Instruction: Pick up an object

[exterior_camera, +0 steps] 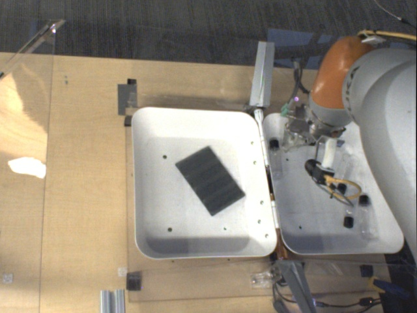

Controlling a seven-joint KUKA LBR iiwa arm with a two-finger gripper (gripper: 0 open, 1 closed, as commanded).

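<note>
Flat dark grey rectangle (210, 180) noted near the centre of the left bin (146, 175). No wall is touched by it. Bare floor is seen all round, narrowest toward 3 o'clock. Its long axis is laid from 11 to 5 o'clock. Gripper (301, 129) is located over the right bin (313, 240), at its 11 o'clock corner, well apart from the rectangle. Jaw state cannot be told.

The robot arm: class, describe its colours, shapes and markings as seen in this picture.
The arm is bulky, with smooth, rounded light-grey casings. A glossy orange band wraps the joint above the wrist. Below it, the wrist end is smaller, built of grey metal parts.
</note>
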